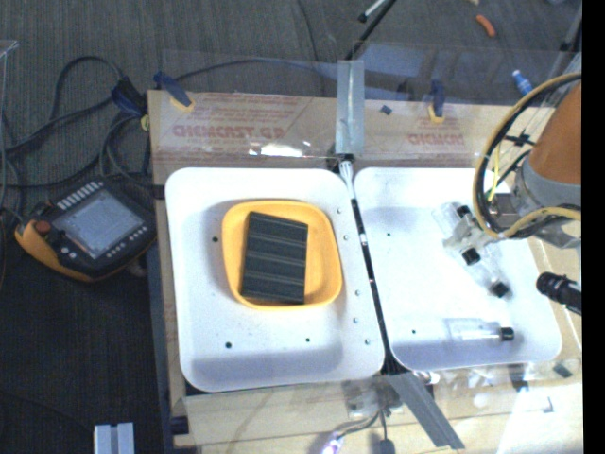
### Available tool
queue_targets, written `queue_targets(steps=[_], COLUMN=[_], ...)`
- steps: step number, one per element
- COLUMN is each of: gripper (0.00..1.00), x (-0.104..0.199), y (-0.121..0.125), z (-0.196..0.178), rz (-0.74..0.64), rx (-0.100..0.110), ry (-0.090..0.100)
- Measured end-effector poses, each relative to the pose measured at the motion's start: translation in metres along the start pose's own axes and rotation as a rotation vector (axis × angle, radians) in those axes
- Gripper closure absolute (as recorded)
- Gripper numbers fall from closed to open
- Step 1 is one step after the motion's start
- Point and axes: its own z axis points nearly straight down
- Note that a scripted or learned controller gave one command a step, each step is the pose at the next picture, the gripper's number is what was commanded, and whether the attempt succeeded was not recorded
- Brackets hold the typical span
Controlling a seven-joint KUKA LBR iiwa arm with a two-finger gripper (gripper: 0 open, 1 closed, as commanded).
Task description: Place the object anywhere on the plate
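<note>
The dark ribbed block (276, 256), a flat rectangular slab with raised ridges running across it, lies on the yellow plate (326, 277) in the left bin (189, 329), at the centre left of the frame. It rests flat, slightly turned off square with the plate, and sits well inside the rim, with yellow showing on all sides. Judged from how it lies, the placing step looks done, and the block appears stable there.

The end effector (477, 249) is over the right bin (416, 301), at the right of the frame, well apart from the plate, below the grey arm (558, 173) with its orange band. It reads as pale, see-through parts with black tips, and I cannot tell how it is set; nothing is seen in its grip.

If anything is left, it is probably only for the arm to draw clear of the bins. No fresh grasp seems needed as long as the block stays put.
</note>
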Motion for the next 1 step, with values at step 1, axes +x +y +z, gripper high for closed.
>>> queue_targets(steps=[1], gripper=[0.00], x=[0.0000], y=[0.0000], z=[0.0000], rz=[0.000], rx=[0.000], ry=[0.000])
